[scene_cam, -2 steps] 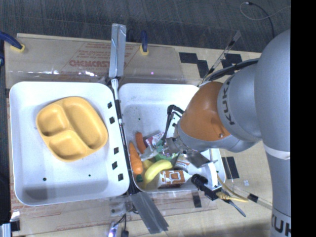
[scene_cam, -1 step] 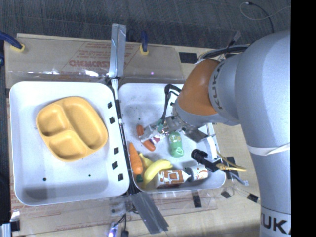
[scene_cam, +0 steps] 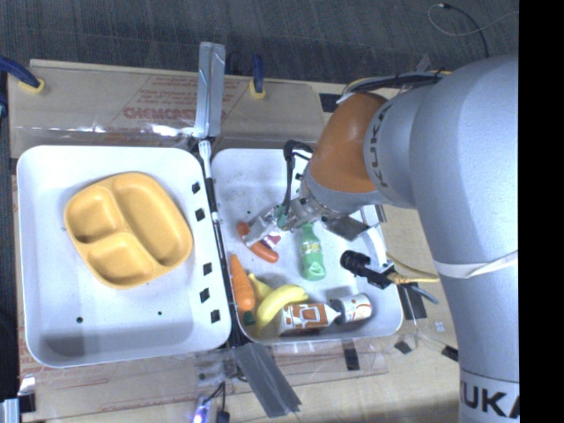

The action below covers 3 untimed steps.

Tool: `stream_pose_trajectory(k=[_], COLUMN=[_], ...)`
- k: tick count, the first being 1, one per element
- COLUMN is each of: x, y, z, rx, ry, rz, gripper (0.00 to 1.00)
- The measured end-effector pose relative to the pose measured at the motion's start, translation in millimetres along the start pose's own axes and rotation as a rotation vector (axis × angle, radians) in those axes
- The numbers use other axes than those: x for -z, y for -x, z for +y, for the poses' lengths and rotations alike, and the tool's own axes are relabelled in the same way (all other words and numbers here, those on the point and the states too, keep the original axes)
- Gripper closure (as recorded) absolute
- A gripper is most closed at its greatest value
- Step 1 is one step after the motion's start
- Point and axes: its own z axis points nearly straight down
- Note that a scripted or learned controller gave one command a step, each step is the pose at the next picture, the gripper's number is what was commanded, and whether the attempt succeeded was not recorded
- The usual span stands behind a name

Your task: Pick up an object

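Note:
The right bin (scene_cam: 231, 176) holds several small items. A green bottle (scene_cam: 310, 254) lies near its middle, with a red pepper-like piece (scene_cam: 264, 252) to its left. An orange carrot (scene_cam: 241, 285) lies along the left wall, next to a yellow banana (scene_cam: 280, 300). A brown bottle with a white label (scene_cam: 319, 315) rests by the front wall. My gripper (scene_cam: 267, 228) is low in this bin, just above the red piece and left of the green bottle. A small orange-red bit (scene_cam: 242, 229) shows beside it. I see nothing clearly held.
The left bin (scene_cam: 53, 324) carries a yellow divided plate (scene_cam: 129, 227). The grey arm and its orange band (scene_cam: 348, 152) cover the right bin's far right side. Black clips line the divider between the bins (scene_cam: 210, 254).

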Motion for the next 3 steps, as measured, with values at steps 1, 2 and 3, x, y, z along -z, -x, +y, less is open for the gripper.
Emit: stream_pose_trajectory(k=[1, 2, 3], x=[0.6, 12.3, 12.2], y=[70.0, 68.2, 68.1], z=[-1.8, 0.3, 0.2], rx=[0.017, 0.023, 0.024], ry=[0.003, 0.004, 0.004], rz=[-0.002, 0.002, 0.002], gripper=[0.00, 1.00, 0.00])
